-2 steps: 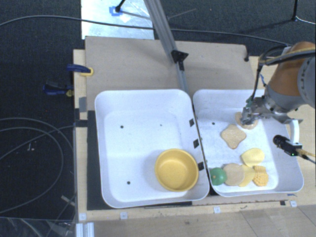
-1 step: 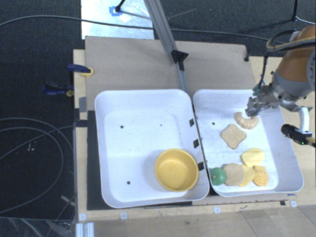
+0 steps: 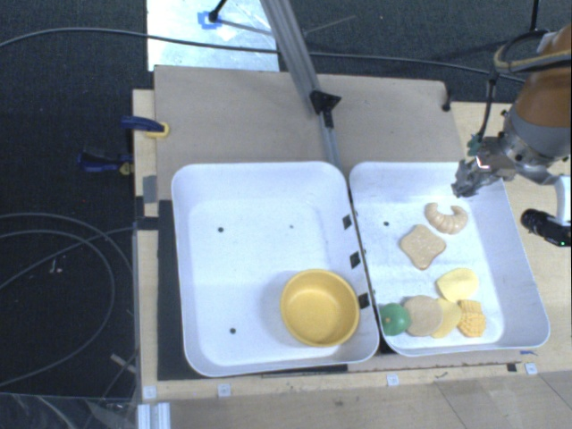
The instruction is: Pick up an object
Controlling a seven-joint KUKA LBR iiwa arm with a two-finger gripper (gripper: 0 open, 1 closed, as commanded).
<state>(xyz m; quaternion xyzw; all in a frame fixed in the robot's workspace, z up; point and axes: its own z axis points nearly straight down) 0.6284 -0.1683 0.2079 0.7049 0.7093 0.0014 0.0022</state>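
My gripper (image 3: 466,184) hangs over the far right part of the right bin (image 3: 393,186), just above and slightly right of a pale croissant-shaped piece (image 3: 446,217). Nothing shows between its fingers. Below the croissant lies a tan toast slice (image 3: 422,246). Nearer the front edge sit a yellow chip-like piece (image 3: 457,284), a round beige cookie (image 3: 422,315), a green ball (image 3: 393,317) and an orange corn piece (image 3: 471,319). A yellow bowl (image 3: 319,307) rests in the front right corner of the left bin (image 3: 241,204).
A grey pole (image 3: 295,52) slants from the top of the view down to the seam between the bins. Black clips (image 3: 355,259) sit along that seam. Cables run across the dark floor at left and behind the bench.
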